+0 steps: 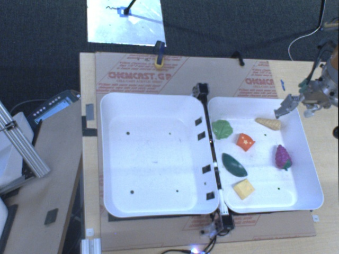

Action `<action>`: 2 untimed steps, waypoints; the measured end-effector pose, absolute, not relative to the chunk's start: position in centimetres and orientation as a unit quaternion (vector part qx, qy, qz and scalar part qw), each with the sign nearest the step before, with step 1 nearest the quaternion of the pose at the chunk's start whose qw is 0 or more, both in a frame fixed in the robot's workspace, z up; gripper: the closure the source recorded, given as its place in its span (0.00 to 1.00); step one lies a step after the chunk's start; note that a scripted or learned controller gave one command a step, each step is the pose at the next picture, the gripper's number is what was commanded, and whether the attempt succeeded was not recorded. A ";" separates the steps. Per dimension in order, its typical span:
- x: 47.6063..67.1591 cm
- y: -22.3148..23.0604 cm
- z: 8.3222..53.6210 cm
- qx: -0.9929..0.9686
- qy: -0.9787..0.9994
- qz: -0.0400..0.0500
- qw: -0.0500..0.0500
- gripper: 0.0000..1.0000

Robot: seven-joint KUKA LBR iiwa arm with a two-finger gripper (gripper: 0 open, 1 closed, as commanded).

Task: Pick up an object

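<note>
The tool (284, 108) hangs over the right bin's (304, 192) far edge; its jaw state is unclear. Just beside it lies the corn (268, 123). The surface (143, 74) reads "CHEMCAST GP" (red print).

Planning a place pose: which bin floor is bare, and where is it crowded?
The left bin floor is bare wall to wall. In the right bin, the front-right corner past the yellow block and below the purple grapes is free. Crowded around the orange piece, beside the end effector.

Two white bins (153, 157) (296, 194), with six toy foods: one each green leafy (222, 128), orange-red (244, 141), tan (268, 123), purple (283, 156), dark green (234, 165), yellow (243, 188).
</note>
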State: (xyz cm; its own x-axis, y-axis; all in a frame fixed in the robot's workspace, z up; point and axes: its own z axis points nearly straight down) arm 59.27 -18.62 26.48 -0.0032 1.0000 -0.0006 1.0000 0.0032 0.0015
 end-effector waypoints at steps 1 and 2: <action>59.4 -18.6 27.6 0.705 0.710 0.002 0.002 1.00; 59.1 -11.6 44.4 0.703 0.711 0.007 0.009 1.00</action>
